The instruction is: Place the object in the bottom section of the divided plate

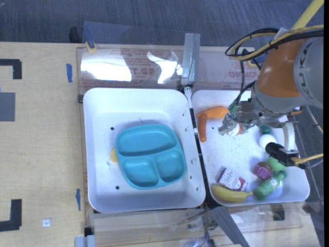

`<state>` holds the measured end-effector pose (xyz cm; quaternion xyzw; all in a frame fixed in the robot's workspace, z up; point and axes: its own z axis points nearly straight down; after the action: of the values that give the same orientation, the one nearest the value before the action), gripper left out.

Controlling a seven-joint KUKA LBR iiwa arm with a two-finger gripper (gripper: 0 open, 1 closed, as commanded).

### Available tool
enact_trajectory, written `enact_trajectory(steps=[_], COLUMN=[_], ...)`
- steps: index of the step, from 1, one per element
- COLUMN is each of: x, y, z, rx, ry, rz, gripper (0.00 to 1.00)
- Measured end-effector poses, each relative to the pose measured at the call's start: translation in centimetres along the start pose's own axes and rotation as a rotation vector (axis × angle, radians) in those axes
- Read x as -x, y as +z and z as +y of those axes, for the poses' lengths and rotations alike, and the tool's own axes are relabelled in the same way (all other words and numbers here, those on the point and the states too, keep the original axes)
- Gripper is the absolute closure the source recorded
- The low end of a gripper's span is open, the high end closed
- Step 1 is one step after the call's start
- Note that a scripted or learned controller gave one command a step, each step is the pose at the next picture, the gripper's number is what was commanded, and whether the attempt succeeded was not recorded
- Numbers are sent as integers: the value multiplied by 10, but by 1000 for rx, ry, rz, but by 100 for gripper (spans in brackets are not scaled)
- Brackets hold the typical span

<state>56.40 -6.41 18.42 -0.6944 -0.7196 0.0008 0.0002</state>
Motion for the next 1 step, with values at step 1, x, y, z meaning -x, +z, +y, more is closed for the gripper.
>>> enact_trajectory(steps=[1], x=[-57], y=[-6], z=[-17], rx=[-1], ry=[-279], rz=[2], gripper=[100])
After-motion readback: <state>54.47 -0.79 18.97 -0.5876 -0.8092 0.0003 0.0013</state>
